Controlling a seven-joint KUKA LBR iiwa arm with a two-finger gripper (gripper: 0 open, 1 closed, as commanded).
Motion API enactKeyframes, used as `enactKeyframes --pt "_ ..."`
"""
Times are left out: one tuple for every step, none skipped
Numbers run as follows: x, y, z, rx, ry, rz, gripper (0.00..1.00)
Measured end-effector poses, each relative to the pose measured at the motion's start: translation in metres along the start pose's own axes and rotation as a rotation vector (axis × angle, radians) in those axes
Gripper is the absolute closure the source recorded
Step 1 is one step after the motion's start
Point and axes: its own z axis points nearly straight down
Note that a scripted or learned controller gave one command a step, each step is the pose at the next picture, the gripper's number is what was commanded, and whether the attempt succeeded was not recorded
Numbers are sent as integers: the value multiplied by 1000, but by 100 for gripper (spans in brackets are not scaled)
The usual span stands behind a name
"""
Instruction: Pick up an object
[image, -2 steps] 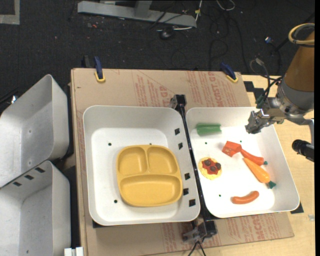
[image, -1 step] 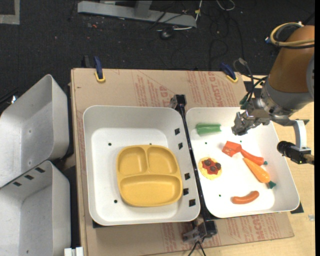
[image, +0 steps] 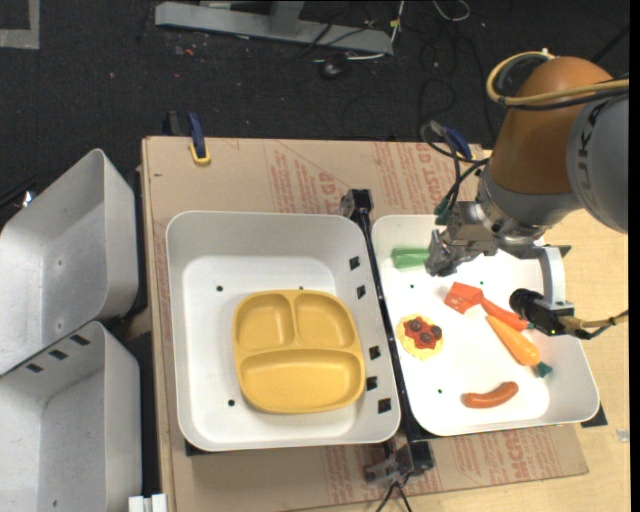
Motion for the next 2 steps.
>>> enactKeyframes --pt "41 -10 5 1 0 0 100" --pt "100 -19 1 0 0 -1 100"
